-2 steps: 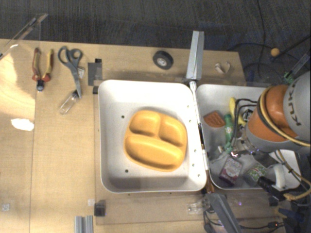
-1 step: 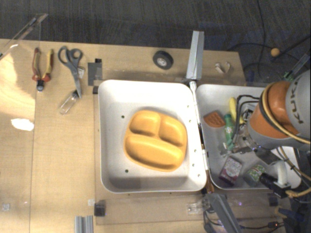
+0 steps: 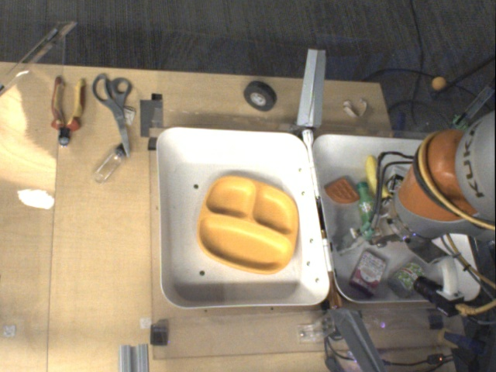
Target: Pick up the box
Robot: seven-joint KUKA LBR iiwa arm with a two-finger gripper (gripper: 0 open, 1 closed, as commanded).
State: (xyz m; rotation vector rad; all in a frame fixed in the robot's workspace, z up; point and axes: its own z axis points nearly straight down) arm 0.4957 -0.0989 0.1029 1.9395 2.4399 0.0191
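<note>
I am hanging over the right bin (image 3: 341, 147), crowding its far side.
My tool (image 3: 377, 231) is sitting low among clutter; I cannot tell its state. The box (image 3: 370, 268) is lying just beside it near the bin's front edge. The left bin (image 3: 178, 208) is holding a yellow moulded piece (image 3: 248, 222) with room around it.

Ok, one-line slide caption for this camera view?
Grey, orange-banded arm over right white bin near small purple box; yellow moulded insert fills left bin.

on my arm (image 3: 457, 177), white letters "ku" read at the frame's right edge; nothing else is legible.
</note>
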